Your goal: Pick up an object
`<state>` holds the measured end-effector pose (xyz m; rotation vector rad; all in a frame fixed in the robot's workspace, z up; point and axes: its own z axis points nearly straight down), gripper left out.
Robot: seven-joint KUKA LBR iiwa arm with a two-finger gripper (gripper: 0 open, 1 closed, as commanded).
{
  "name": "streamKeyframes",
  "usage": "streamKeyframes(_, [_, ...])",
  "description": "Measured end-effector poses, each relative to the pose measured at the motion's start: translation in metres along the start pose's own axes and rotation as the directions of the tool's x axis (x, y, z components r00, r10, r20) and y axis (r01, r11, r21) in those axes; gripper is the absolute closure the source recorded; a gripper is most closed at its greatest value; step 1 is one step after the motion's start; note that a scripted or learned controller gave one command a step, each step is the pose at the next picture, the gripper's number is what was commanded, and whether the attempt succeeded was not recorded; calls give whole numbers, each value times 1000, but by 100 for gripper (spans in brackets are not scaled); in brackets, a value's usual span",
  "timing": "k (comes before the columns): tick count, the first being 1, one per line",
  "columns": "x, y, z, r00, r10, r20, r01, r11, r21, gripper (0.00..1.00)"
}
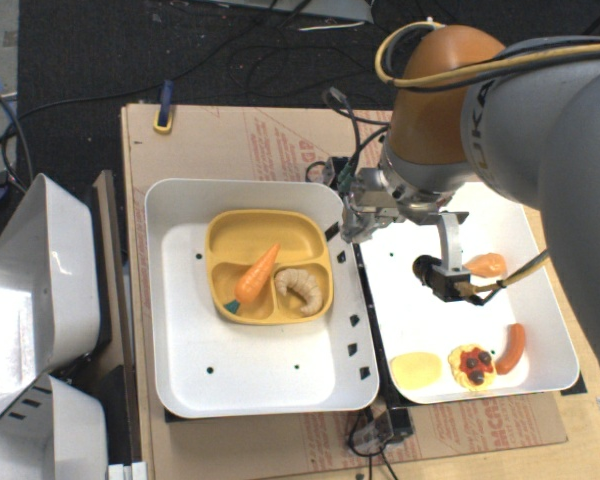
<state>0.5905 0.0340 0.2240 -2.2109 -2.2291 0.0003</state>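
My gripper hangs under the orange-banded wrist, over the rim between the two bins, next to the yellow plate's right edge. I see nothing held in it. In the left bin, a yellow divided plate holds an orange carrot and a pale shrimp. The right bin holds a pale orange piece at mid right. An orange-red sausage, a small tart with red topping and a flat yellow disc lie along its near edge.
The arm's grey body covers the right bin's far right corner. Two more white bins stand tilted off the bench at the left. A blue-and-yellow clamp sits at the board's far left corner.
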Motion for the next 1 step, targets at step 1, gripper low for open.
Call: streamKeyframes(1, [52, -12, -13, 1000, -1, -1, 1, 1000, -2, 100])
